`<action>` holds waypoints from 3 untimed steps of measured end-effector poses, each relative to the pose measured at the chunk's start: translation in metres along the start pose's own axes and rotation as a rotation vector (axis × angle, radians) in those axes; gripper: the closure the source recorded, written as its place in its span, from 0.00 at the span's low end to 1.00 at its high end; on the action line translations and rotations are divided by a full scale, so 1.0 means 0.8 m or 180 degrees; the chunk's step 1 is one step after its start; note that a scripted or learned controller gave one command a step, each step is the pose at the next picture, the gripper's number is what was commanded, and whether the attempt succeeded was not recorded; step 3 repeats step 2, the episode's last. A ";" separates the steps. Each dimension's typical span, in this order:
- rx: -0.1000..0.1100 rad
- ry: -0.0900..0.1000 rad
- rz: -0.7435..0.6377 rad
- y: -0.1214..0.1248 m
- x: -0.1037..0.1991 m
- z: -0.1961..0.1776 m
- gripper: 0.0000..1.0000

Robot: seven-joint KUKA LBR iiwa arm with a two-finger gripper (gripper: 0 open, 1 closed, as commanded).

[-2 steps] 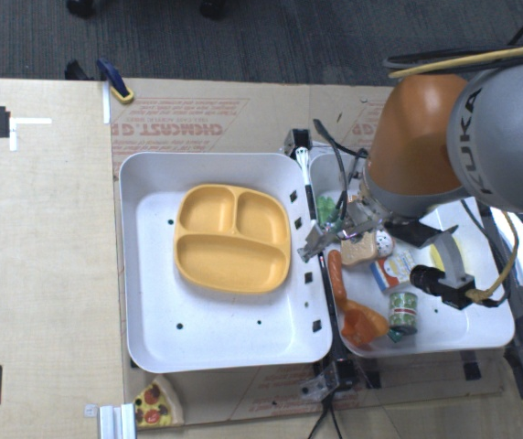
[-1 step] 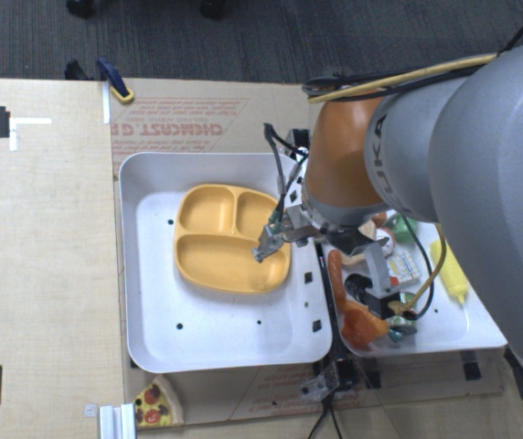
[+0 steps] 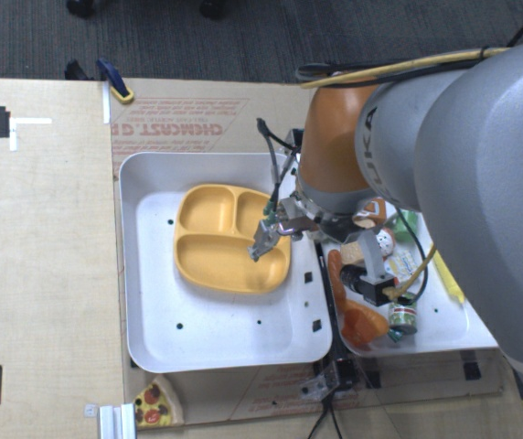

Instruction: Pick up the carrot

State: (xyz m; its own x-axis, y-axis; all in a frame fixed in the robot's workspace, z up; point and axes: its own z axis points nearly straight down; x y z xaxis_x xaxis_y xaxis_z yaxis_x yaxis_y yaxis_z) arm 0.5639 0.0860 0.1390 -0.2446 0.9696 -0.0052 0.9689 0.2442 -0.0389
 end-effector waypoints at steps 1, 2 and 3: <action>0.0014 -0.0119 0.0103 -0.006 -0.037 -0.011 1.00; -0.0112 0.0021 0.0602 -0.063 0.035 -0.037 1.00; -0.0112 0.0021 0.0602 -0.063 0.035 -0.037 1.00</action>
